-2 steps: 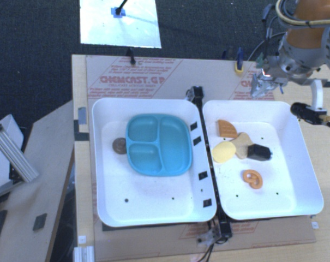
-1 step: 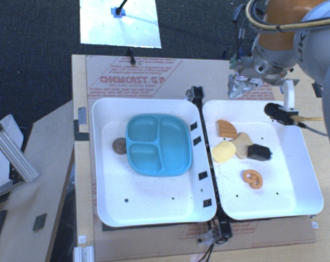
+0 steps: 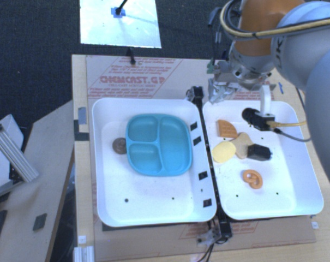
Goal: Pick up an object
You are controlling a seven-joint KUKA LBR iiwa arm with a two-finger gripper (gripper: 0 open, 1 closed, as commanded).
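Bench bins (image 3: 295,201); gripper (image 3: 222,91) indistinct

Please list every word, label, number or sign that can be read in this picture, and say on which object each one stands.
"CHEMCAST GP": large red letters on the printed sheet lying under the two white bins, behind the left bin.
Smaller red lines above and beside that name, on the same sheet: too small and blurred to read.
Red print on the sheet's front strip, below the bins: too blurred to read.
The blue divided plate and the small items in the right bin bear no readable text.
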